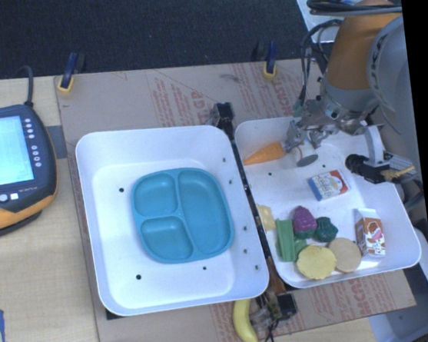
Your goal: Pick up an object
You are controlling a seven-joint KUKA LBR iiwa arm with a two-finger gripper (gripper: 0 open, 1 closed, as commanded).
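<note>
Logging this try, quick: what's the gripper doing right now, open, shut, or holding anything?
Gripper: cannot be told whether open or closed; it hangs in the right bin beside the orange carrot, with nothing seen held.

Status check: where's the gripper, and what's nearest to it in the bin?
Gripper low over the right bin, top end. Orange carrot lies just beside it, not between the fingers. Small carton close below. Nothing blocking the carrot.
</note>
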